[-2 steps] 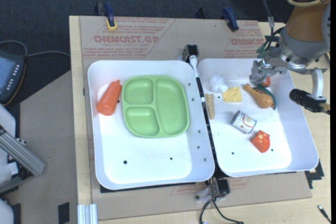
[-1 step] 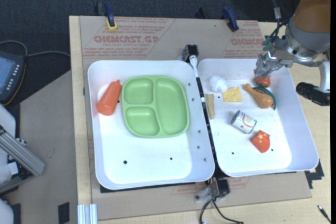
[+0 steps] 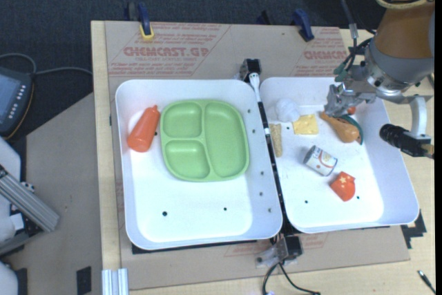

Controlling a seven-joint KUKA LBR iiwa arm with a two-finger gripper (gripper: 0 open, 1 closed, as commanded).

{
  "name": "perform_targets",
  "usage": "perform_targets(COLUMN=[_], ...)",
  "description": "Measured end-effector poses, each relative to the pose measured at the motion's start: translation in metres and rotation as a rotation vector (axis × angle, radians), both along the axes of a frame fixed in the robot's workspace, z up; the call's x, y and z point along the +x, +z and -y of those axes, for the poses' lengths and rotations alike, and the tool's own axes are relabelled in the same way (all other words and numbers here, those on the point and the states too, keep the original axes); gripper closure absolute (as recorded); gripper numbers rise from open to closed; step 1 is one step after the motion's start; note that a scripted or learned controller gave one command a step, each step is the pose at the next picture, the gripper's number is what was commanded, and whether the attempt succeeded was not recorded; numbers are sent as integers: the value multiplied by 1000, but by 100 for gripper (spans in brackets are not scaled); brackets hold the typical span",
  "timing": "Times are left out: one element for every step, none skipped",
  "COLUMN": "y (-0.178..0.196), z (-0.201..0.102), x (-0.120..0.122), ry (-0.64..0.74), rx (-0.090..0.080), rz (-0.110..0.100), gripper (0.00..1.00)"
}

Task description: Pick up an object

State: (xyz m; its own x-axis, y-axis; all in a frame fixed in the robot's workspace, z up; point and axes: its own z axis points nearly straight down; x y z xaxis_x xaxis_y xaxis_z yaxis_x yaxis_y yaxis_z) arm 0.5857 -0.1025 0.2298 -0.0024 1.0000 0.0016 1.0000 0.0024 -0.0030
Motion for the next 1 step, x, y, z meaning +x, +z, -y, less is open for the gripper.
perform_targets(y=[6], z=[-35], x=[-29], ry=[0], rx=[1], rz=[0], gripper=[100])
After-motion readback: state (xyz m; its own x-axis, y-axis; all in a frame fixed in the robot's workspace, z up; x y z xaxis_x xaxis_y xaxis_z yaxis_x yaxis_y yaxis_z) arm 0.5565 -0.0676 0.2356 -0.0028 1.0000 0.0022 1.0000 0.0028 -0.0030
